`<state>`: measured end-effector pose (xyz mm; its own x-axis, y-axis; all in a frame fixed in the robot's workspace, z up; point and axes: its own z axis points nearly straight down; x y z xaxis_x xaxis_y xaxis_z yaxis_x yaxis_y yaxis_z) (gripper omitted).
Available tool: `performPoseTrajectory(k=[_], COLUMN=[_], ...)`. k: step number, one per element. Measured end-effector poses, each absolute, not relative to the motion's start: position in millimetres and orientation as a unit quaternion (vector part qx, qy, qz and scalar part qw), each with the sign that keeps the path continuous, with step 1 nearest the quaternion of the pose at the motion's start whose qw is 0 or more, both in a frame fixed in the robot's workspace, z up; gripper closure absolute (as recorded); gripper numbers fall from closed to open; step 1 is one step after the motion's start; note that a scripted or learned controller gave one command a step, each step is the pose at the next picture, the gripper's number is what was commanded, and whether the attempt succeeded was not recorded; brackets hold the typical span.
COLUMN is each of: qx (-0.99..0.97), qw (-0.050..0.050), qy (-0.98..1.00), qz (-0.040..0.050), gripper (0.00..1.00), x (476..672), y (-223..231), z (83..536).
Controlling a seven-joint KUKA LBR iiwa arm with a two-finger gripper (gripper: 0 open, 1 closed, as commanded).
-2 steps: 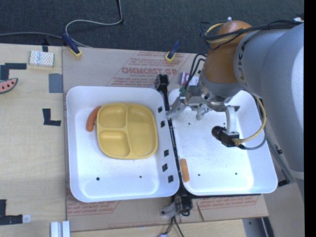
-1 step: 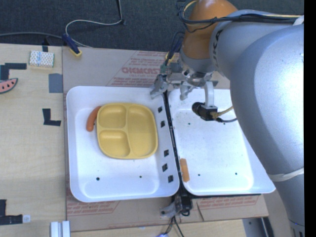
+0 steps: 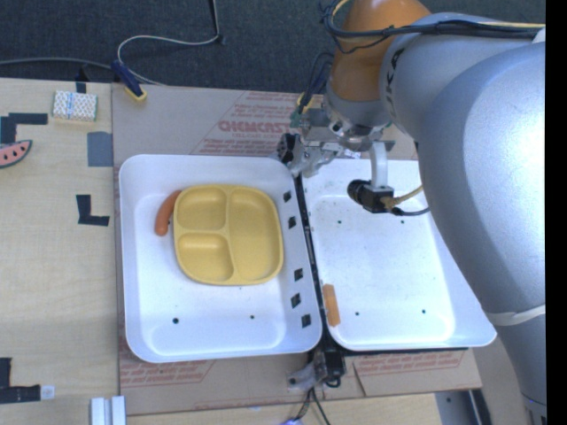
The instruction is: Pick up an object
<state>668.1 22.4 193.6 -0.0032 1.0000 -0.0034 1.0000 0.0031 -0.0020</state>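
A yellow divided plate (image 3: 229, 234) lies in the left bin (image 3: 159, 326). An orange sausage-shaped piece (image 3: 164, 213) rests against the plate's left rim. A second small orange piece (image 3: 330, 305) lies at the left wall of the right bin (image 3: 416, 326), near the front. My gripper (image 3: 302, 153) hangs over the far end of the divide between the two bins, above the rims. Nothing shows between its fingers, and from here their state is unclear.
The grey arm fills the upper right and overhangs the right bin's far side. On the bench to the left lie a patterned sponge-like block (image 3: 74, 105), a watermelon-slice toy (image 3: 12, 153) and black tape marks. A blue-tipped cable (image 3: 128, 78) runs behind the bins.
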Motion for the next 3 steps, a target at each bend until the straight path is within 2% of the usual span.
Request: performPoseTrajectory(k=[1,2,3], qx=[0.706,0.705,0.706], qw=[0.001,0.001,0.001], qy=[0.708,0.709,0.709], qz=[-0.0022,-0.0028,-0.0031], gripper=[0.0,1.0,0.0], x=[668.0,668.0,668.0], y=[22.4,22.6,22.4], z=[193.5,203.1,202.9])
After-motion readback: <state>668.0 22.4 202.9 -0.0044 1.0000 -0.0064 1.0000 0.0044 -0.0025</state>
